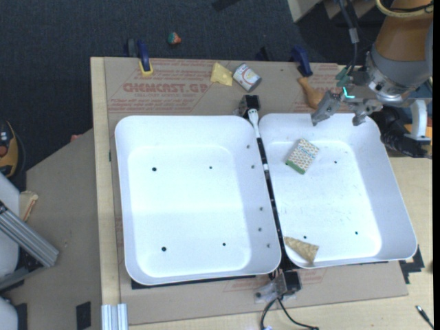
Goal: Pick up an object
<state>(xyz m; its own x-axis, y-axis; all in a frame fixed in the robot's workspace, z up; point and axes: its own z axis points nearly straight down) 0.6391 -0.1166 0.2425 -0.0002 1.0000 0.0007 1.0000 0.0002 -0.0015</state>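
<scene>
In the right bin [385,198] lies a small speckled green-and-white block [302,155], tilted, near the bin's back left. A tan wedge-shaped piece [302,248] rests at that bin's front left corner. My gripper [340,112] hangs over the back rim of the right bin, right of and behind the speckled block. Its two fingers [323,112] stand apart with nothing between them.
The left bin [130,184] sits beside the right one on a brown board. Behind the bins lie a yellow piece [221,75], a small white box [247,77], an orange piece [311,91] and a black-handled brush [251,108]. Blue clamps [144,53] hold the board's back edge.
</scene>
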